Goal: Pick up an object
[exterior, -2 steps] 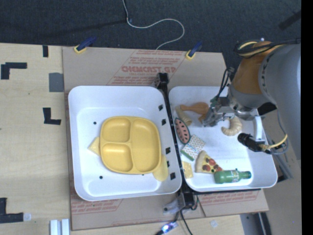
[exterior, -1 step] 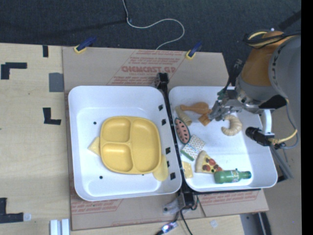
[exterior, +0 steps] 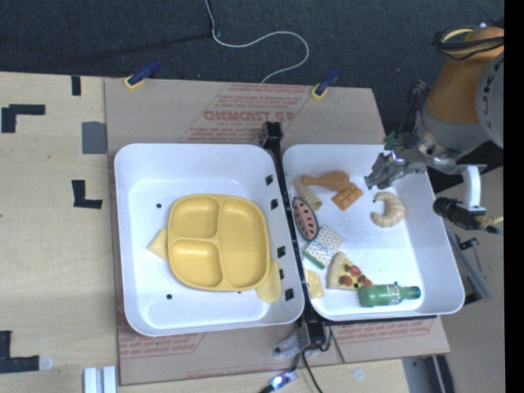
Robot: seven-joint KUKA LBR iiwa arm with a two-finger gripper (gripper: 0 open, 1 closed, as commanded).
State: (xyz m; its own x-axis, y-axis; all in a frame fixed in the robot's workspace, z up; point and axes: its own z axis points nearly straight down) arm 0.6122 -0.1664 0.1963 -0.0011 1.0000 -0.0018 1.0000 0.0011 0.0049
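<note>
The right bin (exterior: pixel 434 244) holds several toy foods: a croissant (exterior: pixel 388 210), a brown drumstick (exterior: pixel 326 180), a waffle piece (exterior: pixel 346 196), a watermelon slice (exterior: pixel 305 219), a pizza slice (exterior: pixel 346 274), a green bottle (exterior: pixel 388 295) and a checkered block (exterior: pixel 326 242). My gripper (exterior: pixel 381 175) hangs over the bin's upper right part, just above and left of the croissant. I see nothing between its dark fingers, and their spread is unclear.
The left bin (exterior: pixel 135 219) holds a yellow divided plate (exterior: pixel 219 241) lying on a yellow sheet. A white cable (exterior: pixel 262 43) runs across the dark floor behind the bench. The arm's body (exterior: pixel 467 97) stands at the right edge.
</note>
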